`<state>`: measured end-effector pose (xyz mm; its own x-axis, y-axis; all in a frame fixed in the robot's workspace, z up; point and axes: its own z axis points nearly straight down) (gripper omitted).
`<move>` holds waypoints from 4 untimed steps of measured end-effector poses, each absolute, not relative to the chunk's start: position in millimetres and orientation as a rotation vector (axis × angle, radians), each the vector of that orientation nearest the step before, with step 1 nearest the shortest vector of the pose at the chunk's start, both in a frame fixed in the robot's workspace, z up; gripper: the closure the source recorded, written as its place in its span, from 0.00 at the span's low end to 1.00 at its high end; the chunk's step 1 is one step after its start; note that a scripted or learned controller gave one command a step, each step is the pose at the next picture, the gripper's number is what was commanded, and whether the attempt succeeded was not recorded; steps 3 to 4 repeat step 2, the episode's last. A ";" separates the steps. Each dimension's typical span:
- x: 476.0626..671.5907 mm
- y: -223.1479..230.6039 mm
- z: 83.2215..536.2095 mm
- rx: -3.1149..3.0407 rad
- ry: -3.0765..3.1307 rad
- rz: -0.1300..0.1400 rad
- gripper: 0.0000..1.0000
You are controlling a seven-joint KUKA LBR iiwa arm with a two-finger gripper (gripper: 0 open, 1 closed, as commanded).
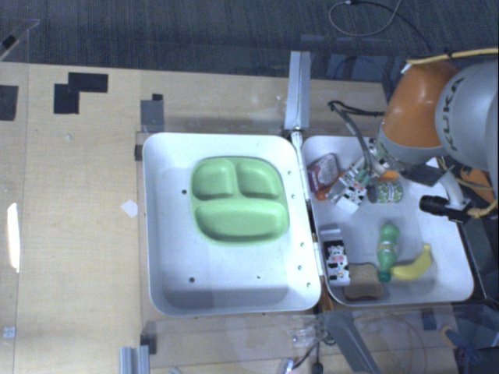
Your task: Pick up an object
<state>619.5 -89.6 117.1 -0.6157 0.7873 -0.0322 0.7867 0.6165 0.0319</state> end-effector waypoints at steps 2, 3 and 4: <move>642.5 -87.5 103.7 1.259 2.852 0.013 1.00; 642.5 -87.5 103.7 1.259 2.852 0.013 1.00; 642.5 -87.5 103.7 1.259 2.852 0.013 1.00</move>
